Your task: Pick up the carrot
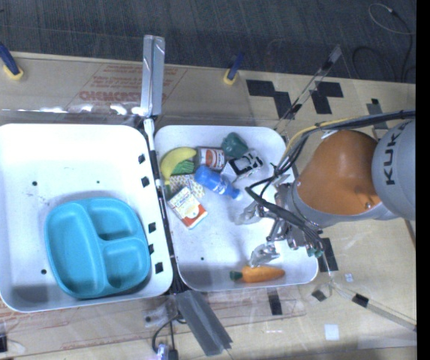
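Carrot: lying flat at near edge of right bin.
Gripper: just above carrot, w/ fingers looking slightly parted, maybe; nothing gripped between them.
Left bin: holds blue tray.

The arm covers the right bin's right wall, and the pincer is too small and blurred to make out its fingers.
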`<state>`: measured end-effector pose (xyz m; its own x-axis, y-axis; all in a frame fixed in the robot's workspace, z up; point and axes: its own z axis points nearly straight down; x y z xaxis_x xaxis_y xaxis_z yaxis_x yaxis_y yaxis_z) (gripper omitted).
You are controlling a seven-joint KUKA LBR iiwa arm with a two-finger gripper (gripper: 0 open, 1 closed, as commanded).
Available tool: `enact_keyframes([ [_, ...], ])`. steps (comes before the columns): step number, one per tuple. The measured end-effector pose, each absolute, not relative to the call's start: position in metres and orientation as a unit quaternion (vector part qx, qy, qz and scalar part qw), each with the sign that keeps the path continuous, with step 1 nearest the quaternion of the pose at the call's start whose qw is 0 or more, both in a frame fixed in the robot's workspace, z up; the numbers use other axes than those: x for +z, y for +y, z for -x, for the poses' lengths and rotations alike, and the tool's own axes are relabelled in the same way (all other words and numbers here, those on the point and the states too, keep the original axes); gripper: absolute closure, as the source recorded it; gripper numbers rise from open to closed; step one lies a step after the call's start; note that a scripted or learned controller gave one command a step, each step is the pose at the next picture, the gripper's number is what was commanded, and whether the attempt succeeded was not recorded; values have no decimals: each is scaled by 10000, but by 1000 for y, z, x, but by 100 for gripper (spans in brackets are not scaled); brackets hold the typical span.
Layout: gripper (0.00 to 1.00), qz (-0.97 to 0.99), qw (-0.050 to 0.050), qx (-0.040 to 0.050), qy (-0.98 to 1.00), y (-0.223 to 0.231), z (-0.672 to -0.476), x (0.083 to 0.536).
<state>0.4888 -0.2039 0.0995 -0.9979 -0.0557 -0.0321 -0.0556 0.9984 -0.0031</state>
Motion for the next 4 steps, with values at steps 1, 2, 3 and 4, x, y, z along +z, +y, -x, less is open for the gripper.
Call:
enact_keyframes([
  [1,100,298,116,-18,9995,-204,-487,108],
  [2,0,298,128,-20,9995,-204,-488,109],
  [3,0,748,114,-18,9971,-206,-496,98],
  [4,0,880,150,-24,9960,-205,-493,99],
])
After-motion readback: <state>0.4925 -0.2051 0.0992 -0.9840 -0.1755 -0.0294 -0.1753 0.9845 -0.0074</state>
